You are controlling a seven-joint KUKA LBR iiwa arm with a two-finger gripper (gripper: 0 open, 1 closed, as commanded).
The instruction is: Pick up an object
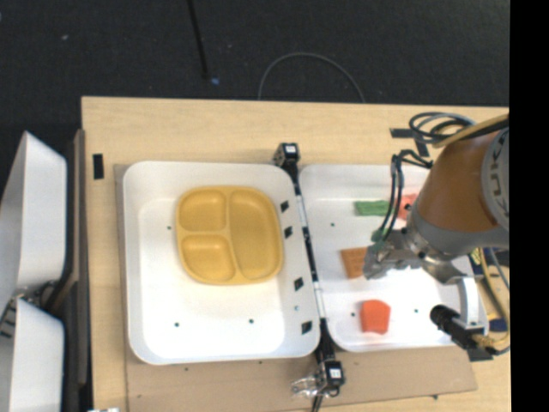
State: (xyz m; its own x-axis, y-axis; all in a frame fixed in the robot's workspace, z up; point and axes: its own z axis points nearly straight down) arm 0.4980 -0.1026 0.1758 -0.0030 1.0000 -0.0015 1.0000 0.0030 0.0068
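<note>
Objects for picking lie in the right bin (pixel 343 320), while the left bin (pixel 146 316) carries a yellow divided plate (pixel 230 233) with three compartments, set a little toward its upper middle. Both bins sit side by side on the pale wooden counter (pixel 103 127), joined along a seam with small black clips.

In the right bin, a brown flat piece (pixel 352 262) lies near the seam, with the tool (pixel 377 263) just beside its right edge. Below them a red-orange block (pixel 375 316) rests apart, near the bin's front wall. Higher up, a green strip (pixel 371 206) lies flat, and a small reddish thing (pixel 408 202) next to it is mostly hidden by the arm.

The arm (pixel 463 196) comes in from the right, its orange band bulky over the bin, wrist bent downward toward the bin floor. The tool is dark and blurred against the wrist; I cannot tell how it stands, nor whether it touches the brown piece. Cables (pixel 433 127) loop above the arm. No writing is legible anywhere.
</note>
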